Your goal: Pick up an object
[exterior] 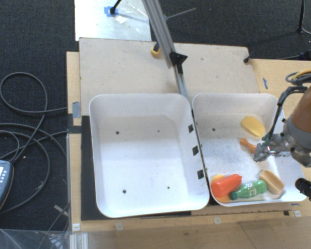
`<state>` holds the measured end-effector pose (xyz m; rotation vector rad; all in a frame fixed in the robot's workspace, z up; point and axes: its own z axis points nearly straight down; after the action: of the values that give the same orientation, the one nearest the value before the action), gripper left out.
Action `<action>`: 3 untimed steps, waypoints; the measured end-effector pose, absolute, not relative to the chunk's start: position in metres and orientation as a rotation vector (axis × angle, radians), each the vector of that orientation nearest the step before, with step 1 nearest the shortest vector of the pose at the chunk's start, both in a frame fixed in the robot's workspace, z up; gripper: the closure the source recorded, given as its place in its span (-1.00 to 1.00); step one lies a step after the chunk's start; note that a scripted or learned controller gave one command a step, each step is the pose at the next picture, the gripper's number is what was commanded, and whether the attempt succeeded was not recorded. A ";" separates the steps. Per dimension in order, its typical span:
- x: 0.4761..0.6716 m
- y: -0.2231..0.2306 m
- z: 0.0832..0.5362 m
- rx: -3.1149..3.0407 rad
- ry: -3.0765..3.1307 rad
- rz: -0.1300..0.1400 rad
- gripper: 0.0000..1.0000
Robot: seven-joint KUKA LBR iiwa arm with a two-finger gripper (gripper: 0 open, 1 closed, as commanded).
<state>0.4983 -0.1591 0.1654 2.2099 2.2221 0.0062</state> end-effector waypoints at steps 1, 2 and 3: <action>0.500 -0.160 0.207 2.211 2.224 0.005 1.00; 0.505 -0.111 0.220 2.208 2.231 0.006 1.00; 0.520 -0.059 0.232 2.209 2.233 0.006 1.00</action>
<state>0.5196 -0.0587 0.2323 2.2087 2.2332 0.0061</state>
